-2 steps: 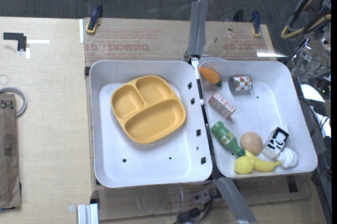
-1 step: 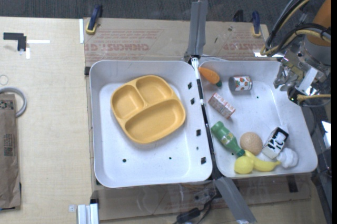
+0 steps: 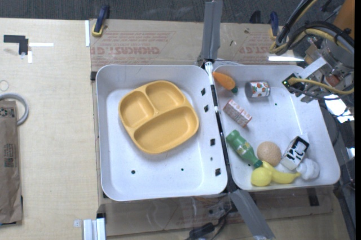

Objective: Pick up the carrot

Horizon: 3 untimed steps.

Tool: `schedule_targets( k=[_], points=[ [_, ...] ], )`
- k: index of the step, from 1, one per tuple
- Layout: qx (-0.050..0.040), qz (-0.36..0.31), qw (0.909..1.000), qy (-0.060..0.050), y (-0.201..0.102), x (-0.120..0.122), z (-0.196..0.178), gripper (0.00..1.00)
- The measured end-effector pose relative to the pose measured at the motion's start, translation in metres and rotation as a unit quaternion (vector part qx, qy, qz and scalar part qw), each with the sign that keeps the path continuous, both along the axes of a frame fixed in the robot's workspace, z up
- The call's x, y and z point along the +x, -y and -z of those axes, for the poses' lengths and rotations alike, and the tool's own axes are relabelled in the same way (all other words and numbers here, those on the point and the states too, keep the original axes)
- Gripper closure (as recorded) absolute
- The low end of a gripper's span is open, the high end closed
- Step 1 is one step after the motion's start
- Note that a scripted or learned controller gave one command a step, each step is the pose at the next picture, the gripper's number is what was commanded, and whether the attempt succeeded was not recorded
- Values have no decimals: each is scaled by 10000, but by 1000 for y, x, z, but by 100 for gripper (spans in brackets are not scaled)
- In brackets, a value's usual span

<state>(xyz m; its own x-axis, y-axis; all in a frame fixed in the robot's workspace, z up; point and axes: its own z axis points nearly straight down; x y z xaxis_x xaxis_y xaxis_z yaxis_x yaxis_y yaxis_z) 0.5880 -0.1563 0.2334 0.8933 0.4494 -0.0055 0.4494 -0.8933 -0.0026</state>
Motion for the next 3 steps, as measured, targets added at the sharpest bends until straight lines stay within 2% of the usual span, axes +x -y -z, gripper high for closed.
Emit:
schedule_targets(
  k=[1,2,3],
  points=[
    [-1,-1127,9936,1,57,0,-60,100],
    [-6,419,9991,0,34,57,-33,100],
    [0,-83,10000,-3,67,-22,-36,100]
  ],
)
